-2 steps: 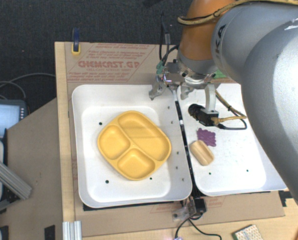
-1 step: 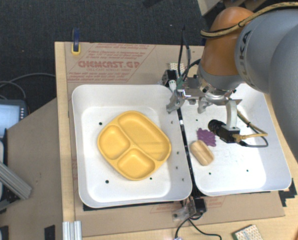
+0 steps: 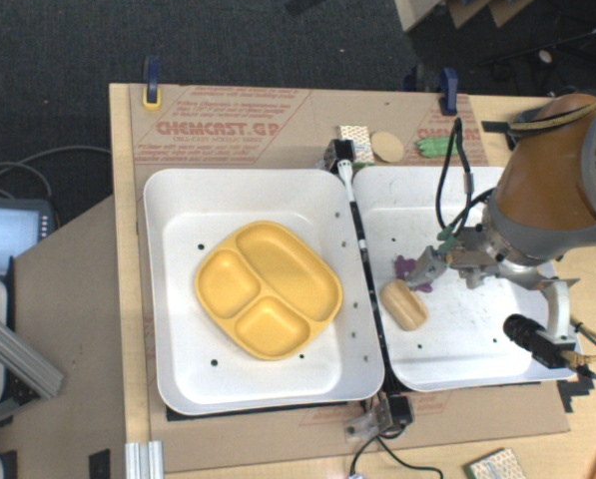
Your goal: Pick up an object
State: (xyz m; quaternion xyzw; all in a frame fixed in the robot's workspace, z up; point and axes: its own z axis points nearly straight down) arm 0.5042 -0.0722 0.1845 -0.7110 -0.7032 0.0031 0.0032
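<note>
In the right bin (image 3: 457,362) a tan, rounded block (image 3: 404,305) lies near the left wall. A small purple object (image 3: 409,269) sits just above it. My gripper (image 3: 431,265) hangs low over the bin, right beside the purple object and up-right of the tan block. The grey arm with its orange band (image 3: 549,183) reaches in from the right and covers the bin's right part. A yellow divided plate (image 3: 268,289) lies in the middle of the left bin (image 3: 178,208).
On the bench behind the bins lie a beige round piece (image 3: 386,147) and a green piece (image 3: 435,148). Blue clamps (image 3: 152,93) (image 3: 447,90) stand at the back edge. A black cable (image 3: 445,183) loops down to the wrist.
</note>
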